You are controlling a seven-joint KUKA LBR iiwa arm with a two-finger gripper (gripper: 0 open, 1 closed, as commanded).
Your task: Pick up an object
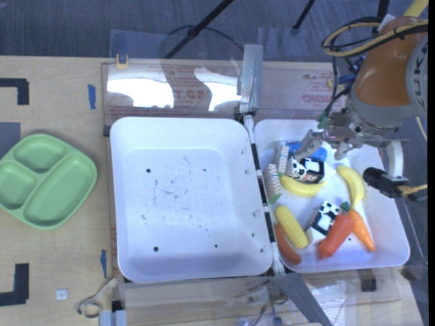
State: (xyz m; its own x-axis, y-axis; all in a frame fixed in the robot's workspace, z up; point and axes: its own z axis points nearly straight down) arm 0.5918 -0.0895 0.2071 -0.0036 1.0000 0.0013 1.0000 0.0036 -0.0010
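Observation:
The right bin (397,250) holds several toy foods. A yellow banana (302,185) lies near its middle, with a black-and-white patterned item (308,170) on top of it. A second banana (351,184) lies to the right. Toward the front are a corn cob (292,227), two orange carrots (336,235) (362,231), another black-and-white item (327,216) and a red piece (287,248). My gripper (326,146) hovers over the bin's back part, just above the blue item (296,149). It is open, with nothing between its fingers.
The left bin (183,195) has bare white floor. A green divided plate (44,180) lies on the bench at far left. A metal divider (250,80) and clear back panel stand behind the bins. Cables hang near the arm at upper right.

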